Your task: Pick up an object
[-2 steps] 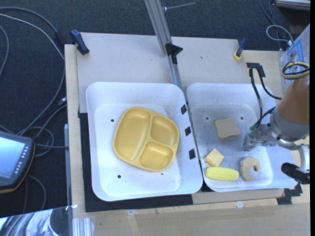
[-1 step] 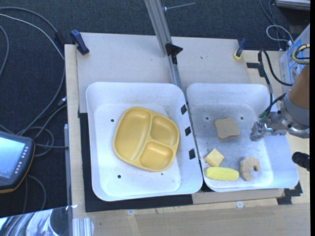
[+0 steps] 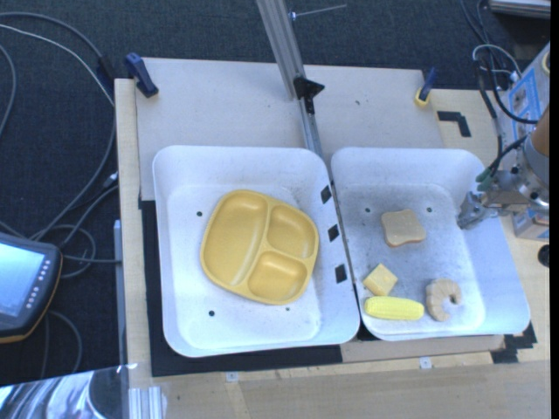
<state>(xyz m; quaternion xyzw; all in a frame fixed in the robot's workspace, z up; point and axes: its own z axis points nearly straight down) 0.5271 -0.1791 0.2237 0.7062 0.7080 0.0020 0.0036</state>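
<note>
The right bin [image 3: 489,260] holds four toy foods. A tan bread slice [image 3: 403,228] lies near its middle. A yellow cheese cube [image 3: 380,279] sits toward the front left, with a yellow corn cob [image 3: 393,308] just in front of it. A beige curled pastry piece [image 3: 442,298] lies at the front right. My gripper [image 3: 472,209] hangs over the right bin's right side, to the right of the bread slice and apart from it. Nothing shows in its grasp.
A yellow divided plate [image 3: 259,245] lies tilted in the left bin [image 3: 175,234]. A metal pole [image 3: 288,51] rises from the bench behind the divide between the bins. Cables [image 3: 498,77] hang at the back right beside the arm.
</note>
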